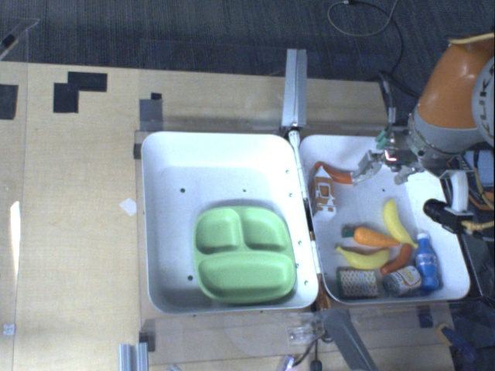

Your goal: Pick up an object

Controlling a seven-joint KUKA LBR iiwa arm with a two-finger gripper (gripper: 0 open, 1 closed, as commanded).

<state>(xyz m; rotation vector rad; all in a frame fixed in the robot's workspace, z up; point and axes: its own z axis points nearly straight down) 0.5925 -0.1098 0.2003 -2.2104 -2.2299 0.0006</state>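
- The grey arm with the orange band (456,83) reaches in from the right and ends over the upper part of the right white bin (461,284).
- The two-finger gripper (384,158) hangs over the upper middle of this bin; I cannot tell how far its fingers are open, and I see nothing between them.
- Just to the left of the gripper lies a curved orange piece (334,172), near the top left of the right bin; it is close to the gripper, but I cannot tell if they touch.
- Under that piece, against the left wall of the bin, stands a small white and orange box (323,197).
- A yellow plastic banana (396,221) lies in the middle right of the bin, tilted.
- An orange carrot with a green top (373,236) lies below it, and a second yellow banana (363,258) lies just under the carrot.
- A red long piece (397,258) lies between the carrot and the blue bottle with a red cap (426,265).
- At the bottom wall there are a grey speckled block (357,284) and a small can lying on its side (402,282), side by side.
- The left white bin (166,207) holds a green plastic tray with three compartments (244,253), in its lower middle part.
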